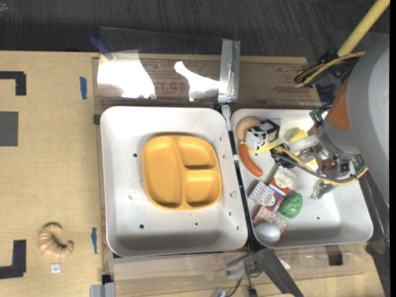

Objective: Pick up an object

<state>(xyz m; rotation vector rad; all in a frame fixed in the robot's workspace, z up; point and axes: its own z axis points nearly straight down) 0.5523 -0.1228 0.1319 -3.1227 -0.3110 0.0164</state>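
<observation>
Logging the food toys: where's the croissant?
The croissant lies outside both bins, on the cardboard at the camera view's lower left, left of the bin holding the yellow tray.

one fixed camera above the bench, looking down at a slant on both bins (117, 166), arm (371, 104) entering from the right.

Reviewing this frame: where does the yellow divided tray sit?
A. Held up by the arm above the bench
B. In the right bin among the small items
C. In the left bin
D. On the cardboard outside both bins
C. The yellow divided tray lies flat in the middle of the left bin, while the small items such as the green object crowd the right bin.
</observation>
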